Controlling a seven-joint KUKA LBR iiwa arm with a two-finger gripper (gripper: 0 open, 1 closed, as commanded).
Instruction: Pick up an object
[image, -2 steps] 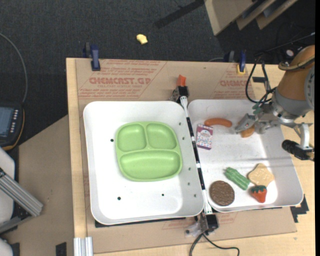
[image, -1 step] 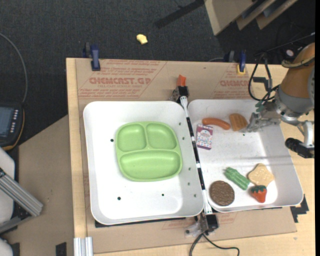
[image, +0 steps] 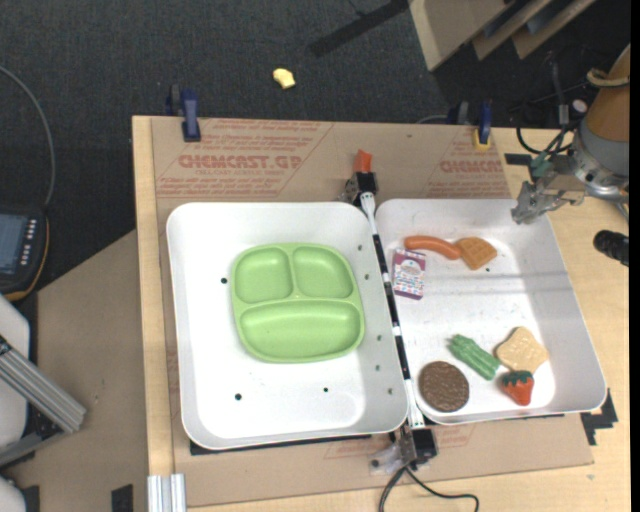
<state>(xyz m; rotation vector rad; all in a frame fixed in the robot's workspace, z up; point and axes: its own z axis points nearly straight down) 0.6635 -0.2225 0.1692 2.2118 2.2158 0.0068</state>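
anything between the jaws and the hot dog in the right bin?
Nothing visible. The gripper hangs over the right bin's far right corner; bare bin floor lies between it and the hot dog. The toast touches its near end.

Our grey arm with its orange band

We see a rounded grey metal wrist (image: 603, 165), an orange band (image: 612, 108) above it, dark cables alongside, and a small grey metal pincer (image: 527, 208).

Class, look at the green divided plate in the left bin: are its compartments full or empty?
Empty. All three compartments of the green plate show bare green.
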